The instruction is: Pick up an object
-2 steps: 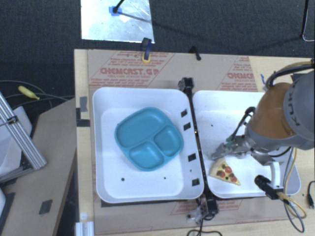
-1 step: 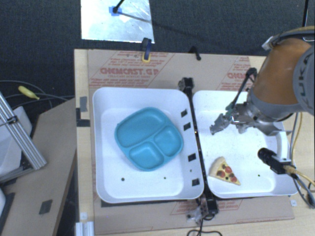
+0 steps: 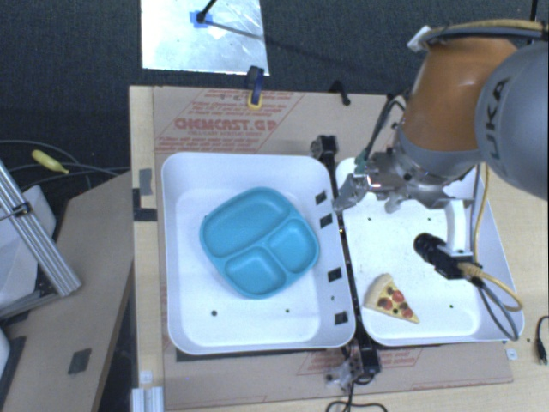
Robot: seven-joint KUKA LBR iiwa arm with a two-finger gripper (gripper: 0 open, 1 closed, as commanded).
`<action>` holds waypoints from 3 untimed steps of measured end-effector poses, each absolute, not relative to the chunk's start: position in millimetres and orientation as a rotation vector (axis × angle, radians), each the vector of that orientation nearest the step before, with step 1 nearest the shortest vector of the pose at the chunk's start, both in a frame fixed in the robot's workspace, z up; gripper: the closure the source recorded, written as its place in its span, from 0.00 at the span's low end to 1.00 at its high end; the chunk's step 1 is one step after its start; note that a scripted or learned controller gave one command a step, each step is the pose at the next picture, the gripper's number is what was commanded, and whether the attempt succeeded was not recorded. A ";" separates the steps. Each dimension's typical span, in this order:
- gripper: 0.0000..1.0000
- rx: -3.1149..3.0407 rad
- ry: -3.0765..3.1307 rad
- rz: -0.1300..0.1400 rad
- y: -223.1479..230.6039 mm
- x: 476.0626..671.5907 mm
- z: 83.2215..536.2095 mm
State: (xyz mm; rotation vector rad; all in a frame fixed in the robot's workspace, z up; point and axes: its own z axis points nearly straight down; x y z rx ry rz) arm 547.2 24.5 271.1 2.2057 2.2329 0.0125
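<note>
Standing beside the bench, I watched the grey arm with its orange band hang over the right bin (image 3: 493, 312), and the gripper (image 3: 371, 187) was low near the far left corner of that bin, close to the divider between the two bins. From my place I could not tell how the jaws stood, because the wrist body covered them. The pizza slice (image 3: 392, 299), a small toy wedge with pale crust and red dots, lay flat on the bin floor, well apart from the jaws and toward the near edge. To do this step well, I think the arm should travel over the slice and come down straight, closing across the narrow width of the wedge, since it looked thin and could slip. In the left bin (image 3: 184, 230) rested a blue divided plate (image 3: 257, 243), smooth plastic with three shallow compartments and rounded corners, beyond the divider from the jaws.
</note>
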 end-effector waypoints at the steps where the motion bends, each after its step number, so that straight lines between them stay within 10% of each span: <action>1: 0.00 2.209 2.233 0.009 74.4 493.4 314.3; 2: 0.00 2.223 2.226 -0.010 81.5 497.6 206.1; 3: 1.00 2.217 2.224 0.004 80.9 499.7 222.6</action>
